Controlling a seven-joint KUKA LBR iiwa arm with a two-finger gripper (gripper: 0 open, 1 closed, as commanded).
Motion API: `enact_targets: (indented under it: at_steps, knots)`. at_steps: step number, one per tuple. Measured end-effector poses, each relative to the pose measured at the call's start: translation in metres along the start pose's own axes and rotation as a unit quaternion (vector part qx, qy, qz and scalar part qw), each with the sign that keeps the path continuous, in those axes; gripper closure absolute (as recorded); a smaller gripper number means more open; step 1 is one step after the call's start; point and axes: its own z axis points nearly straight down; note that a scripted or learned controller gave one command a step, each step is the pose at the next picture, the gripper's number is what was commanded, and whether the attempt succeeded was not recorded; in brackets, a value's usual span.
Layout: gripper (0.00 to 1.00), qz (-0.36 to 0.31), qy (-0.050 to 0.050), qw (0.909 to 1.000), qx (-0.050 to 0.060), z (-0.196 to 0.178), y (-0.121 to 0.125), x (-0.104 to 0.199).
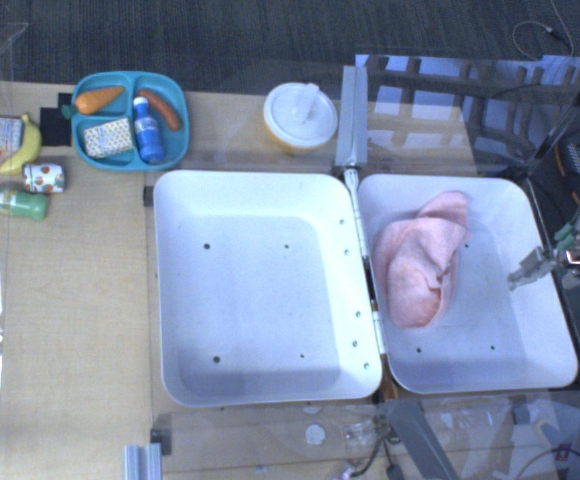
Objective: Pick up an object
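I see the pink cloth [425,258] lying crumpled in the right bin [510,368], toward the bin's nine o'clock side near the wall it shares with the left bin [260,288]. The gripper [526,269] sits at the right bin's three o'clock edge, so the cloth lies at about nine o'clock from it, apart and not touching. I cannot tell how the gripper is set, and I see nothing held in it.

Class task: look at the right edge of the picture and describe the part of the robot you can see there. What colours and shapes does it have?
A slim grey metal gripper pokes in over the right bin. Behind it sit dark parts, with small green and orange-red spots and thin cables.
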Motion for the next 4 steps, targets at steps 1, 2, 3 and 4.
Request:
enact_targets:
  at_steps: [1, 2, 3, 4]
  knots:
    - [0.0, 0.031, -0.001, 0.9995, -0.003, 0.149, 0.071, 0.021]
    - [0.0, -0.026, -0.001, 0.9997, -0.003, 0.151, 0.097, 0.001]
    - [0.0, -0.13, -0.002, 0.9915, -0.005, 0.15, 0.077, 0.031]
    - [0.0, -0.153, -0.002, 0.9882, -0.004, 0.151, 0.137, 0.033]
